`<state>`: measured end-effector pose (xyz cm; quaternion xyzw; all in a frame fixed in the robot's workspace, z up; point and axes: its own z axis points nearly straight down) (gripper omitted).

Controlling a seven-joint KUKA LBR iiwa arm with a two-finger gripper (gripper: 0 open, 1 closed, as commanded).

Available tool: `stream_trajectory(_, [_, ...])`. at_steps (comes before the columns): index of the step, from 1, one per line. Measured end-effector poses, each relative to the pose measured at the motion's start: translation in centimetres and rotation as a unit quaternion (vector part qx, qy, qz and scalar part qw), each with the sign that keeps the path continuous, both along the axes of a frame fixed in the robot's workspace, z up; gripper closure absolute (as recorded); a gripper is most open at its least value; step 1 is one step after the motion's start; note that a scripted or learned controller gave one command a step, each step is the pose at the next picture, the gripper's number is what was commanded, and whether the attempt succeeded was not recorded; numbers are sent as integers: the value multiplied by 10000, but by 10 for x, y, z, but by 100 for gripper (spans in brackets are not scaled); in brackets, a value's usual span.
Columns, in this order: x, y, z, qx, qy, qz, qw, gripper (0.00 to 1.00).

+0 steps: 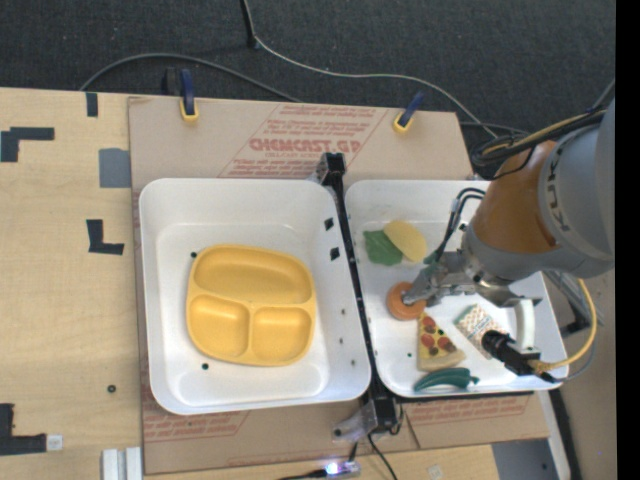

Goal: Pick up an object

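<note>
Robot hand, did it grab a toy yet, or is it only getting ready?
Done: the hand has reached into the right bin and sits at the orange disc. In hand: nothing I can confirm, since the grip itself isn't clear. Left: lifting something; the pizza slice and yellow piece lie untouched.

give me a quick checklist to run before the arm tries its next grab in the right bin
1. Hand over a target: ok, it sits at the orange round piece in the right bin.
2. Object between the fingers: cannot tell, the wrist hides the tips.
3. Neighbours apart from the target: not ok, the pizza slice lies close beside it.
4. Other pieces out of the way: ok, the yellow piece and green leaf lie further up the bin.
5. Left bin undisturbed: ok, the yellow divided plate lies flat in it.
</note>
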<state>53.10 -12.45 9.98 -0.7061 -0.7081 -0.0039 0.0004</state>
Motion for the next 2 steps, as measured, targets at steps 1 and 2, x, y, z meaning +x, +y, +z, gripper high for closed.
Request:
stream_trajectory(1, [-1,4,42,-31,21,-4,10000,100])
stream_trajectory(2, [10,8,94,-35,5,-1,10000,100])
